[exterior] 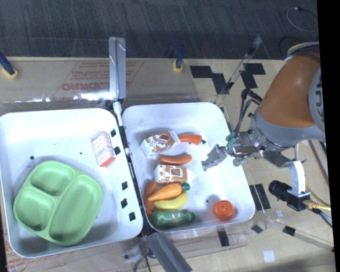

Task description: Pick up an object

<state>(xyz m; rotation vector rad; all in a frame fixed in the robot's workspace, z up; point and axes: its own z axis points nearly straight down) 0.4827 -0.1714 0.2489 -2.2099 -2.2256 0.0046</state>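
The jaws point(213, 157) hung over the right bin point(236, 174), holding nothing; whether they were parted could not be told. A sausage point(175, 159) lay near them at nine o'clock, a tomato point(223, 209) at six. A carrot point(165, 191) and banana point(170, 203) also lay there. The left bin point(18, 128) held a green tray point(57, 202) and a small carton point(103, 149).
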